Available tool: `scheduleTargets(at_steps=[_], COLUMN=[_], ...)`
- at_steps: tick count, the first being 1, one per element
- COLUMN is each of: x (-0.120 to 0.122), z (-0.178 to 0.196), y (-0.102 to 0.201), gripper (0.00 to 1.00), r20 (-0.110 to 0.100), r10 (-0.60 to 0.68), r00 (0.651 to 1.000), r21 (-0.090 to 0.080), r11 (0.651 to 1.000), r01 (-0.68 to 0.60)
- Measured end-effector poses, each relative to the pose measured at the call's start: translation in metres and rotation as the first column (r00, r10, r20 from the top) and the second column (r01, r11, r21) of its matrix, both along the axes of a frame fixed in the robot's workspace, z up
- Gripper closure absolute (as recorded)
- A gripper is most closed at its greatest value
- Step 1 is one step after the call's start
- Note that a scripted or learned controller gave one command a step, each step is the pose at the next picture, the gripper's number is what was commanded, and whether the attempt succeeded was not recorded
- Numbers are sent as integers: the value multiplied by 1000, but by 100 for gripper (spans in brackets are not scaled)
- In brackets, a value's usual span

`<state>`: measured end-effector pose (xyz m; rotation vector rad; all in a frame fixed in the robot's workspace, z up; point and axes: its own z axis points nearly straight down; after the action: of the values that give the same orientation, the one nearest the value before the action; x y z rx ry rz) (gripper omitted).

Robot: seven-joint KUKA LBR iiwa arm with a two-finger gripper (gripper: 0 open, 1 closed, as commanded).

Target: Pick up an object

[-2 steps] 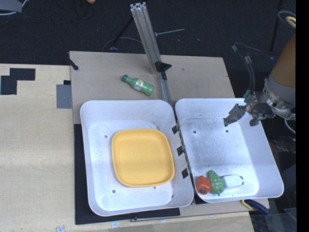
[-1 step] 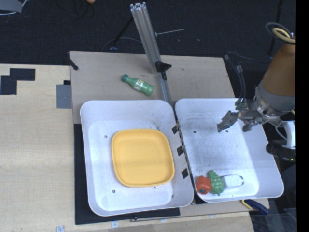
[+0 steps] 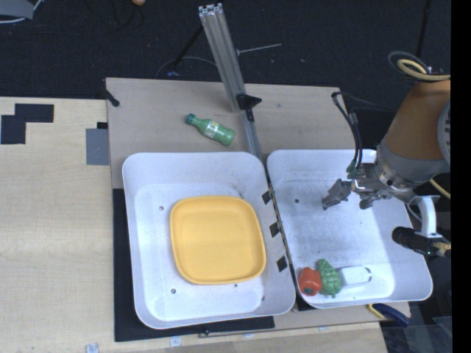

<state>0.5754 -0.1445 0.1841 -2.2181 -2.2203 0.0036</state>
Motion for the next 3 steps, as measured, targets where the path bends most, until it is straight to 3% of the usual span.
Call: scheduleTargets(at_steps=[1,2,3], x=[-8,-7,-12], z=[-54,-42,4], y=[-7,-8,-3], gripper=[0,100,100], r20=[-1,3,7], r10=[-1,-4,-1], r00=[1000,1000,1000], r21=[0,-1,-1], r11=[1000,1000,1000], r01=[1,4,1])
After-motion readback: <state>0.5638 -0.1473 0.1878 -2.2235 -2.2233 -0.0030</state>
